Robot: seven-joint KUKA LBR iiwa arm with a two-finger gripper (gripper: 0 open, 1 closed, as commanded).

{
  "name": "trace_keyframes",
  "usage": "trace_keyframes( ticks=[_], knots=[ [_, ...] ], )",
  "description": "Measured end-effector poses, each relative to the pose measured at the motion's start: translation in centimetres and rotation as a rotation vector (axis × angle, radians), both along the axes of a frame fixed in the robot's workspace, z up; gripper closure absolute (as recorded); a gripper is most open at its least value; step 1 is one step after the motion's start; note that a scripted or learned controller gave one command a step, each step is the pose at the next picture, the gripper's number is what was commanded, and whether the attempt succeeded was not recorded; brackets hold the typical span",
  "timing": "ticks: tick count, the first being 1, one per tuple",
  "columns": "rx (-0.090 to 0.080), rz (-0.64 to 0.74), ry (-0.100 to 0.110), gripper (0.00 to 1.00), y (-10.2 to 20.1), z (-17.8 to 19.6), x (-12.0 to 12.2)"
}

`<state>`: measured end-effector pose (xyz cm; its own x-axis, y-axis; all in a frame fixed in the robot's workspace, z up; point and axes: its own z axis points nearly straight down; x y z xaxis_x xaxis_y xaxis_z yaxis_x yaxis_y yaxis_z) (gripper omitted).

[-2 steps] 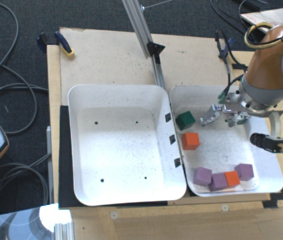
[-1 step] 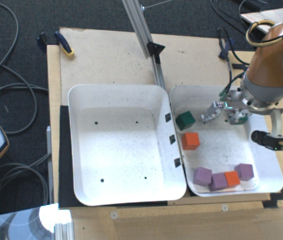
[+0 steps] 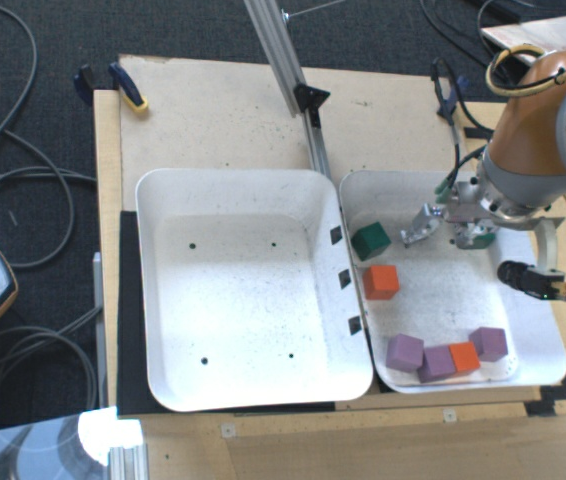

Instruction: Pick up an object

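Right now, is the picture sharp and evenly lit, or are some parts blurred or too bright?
Camera view: light is even and soft, with weak shadows beside the blocks; the left bin is very bright, nearly washed out; the green block and orange block look sharp enough; the end effector is slightly blurred, its detail hard to read.

Robotics lab: arm [image 3: 538, 128], loose cables [image 3: 13, 178]

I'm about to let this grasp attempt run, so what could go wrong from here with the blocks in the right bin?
1. The green block and orange block sit near the right bin's left wall, so the tool may scrape that wall while reaching them.
2. The purple blocks and the second orange block are bunched along the near edge; a grasp there may push them aside or catch two at once.
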<state>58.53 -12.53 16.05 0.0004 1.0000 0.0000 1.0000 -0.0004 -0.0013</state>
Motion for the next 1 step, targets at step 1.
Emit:
trace_keyframes(
  ticks=[1],
  knots=[
    [0.000, 0.000, -0.002, 0.00, 0.03, 0.12, 0.01]
  ],
)
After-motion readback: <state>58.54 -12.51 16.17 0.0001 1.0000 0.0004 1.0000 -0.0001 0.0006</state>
